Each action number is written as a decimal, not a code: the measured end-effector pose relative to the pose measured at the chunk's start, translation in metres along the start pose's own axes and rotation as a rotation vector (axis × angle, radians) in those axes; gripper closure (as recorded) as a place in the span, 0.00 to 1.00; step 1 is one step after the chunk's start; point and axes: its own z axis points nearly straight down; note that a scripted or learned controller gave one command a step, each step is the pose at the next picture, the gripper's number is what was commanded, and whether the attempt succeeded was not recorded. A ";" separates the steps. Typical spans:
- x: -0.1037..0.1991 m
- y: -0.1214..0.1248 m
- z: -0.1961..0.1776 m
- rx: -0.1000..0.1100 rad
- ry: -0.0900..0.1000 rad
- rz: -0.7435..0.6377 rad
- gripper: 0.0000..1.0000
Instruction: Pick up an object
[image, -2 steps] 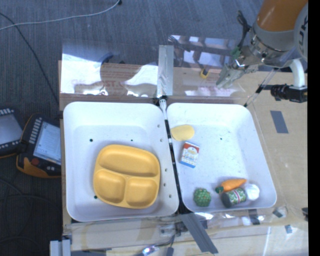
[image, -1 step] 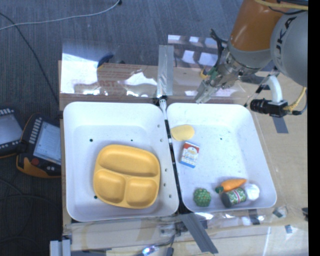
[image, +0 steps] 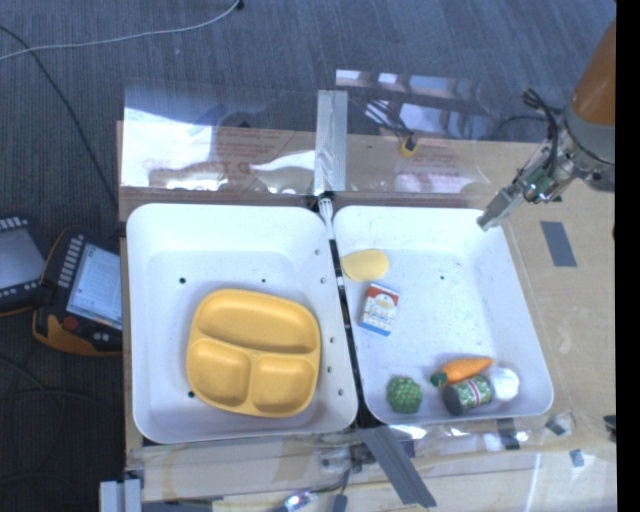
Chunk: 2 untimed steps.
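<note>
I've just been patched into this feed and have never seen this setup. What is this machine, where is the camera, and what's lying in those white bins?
One fixed camera looks down at a slant on a bench. The robot arm, grey with an orange band, reaches in from the right; its gripper hangs over the right bin's far corner, with nothing seen in it. That bin holds a yellow lemon-like piece, a small carton, a green broccoli toy, a carrot and a bottle. The left bin holds a yellow divided tray.

arm (image: 600, 90): cut off at right edge | carrot (image: 464, 369): partly hides can (image: 470, 393)
</note>
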 end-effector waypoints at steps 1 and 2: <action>0.039 0.026 0.039 0.000 0.005 0.252 1.00; -0.064 0.023 -0.101 0.000 -0.001 0.234 1.00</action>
